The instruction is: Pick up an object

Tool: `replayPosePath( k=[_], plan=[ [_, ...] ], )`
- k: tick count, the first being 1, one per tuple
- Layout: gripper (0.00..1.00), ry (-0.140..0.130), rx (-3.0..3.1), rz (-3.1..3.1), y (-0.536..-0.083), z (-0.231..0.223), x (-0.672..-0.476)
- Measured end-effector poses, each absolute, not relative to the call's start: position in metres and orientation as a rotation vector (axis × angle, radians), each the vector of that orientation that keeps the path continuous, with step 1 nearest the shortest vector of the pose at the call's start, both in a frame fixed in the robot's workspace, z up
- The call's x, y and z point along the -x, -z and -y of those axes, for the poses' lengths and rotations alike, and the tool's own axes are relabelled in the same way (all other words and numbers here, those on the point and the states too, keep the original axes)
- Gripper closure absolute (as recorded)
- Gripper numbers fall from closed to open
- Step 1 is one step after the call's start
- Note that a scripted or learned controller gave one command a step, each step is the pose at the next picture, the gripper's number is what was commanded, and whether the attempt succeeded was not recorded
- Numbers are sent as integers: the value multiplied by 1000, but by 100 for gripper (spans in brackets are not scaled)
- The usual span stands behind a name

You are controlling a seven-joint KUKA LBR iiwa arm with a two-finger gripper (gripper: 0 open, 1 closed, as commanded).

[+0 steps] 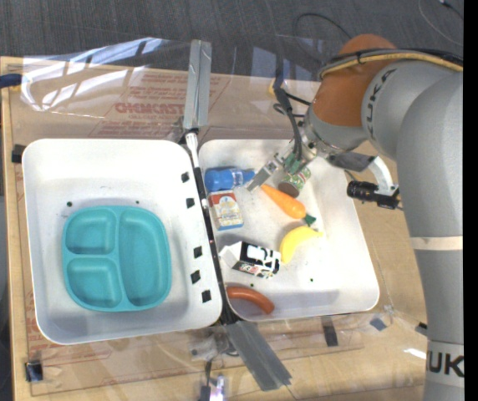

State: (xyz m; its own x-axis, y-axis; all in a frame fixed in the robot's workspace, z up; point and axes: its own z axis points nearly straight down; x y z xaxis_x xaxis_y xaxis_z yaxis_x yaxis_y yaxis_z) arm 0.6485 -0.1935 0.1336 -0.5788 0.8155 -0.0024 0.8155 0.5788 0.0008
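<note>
Overhead, the hand (282,174) hangs just above the carrot (284,200).

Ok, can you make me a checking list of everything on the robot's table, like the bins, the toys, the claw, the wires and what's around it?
Surface: wooden bench with two white bins; clear plastic sheet at the back.
Left bin: holds a teal divided plate.
Right bin: holds the job's things: blue bottle, small box, carrot, banana, black-and-white toy car, sausage.
Clutter: nothing seen.
Gripper: low over the right bin's back part, just above the carrot; nothing seen between its fingers.
Cables: black cables behind the arm.
Surroundings: dark carpet.
</note>
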Motion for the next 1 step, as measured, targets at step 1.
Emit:
replayPosePath(
  k=[1],
  plan=[
    [0, 1, -1312, -2854, -193, 210, -588]
  ],
)
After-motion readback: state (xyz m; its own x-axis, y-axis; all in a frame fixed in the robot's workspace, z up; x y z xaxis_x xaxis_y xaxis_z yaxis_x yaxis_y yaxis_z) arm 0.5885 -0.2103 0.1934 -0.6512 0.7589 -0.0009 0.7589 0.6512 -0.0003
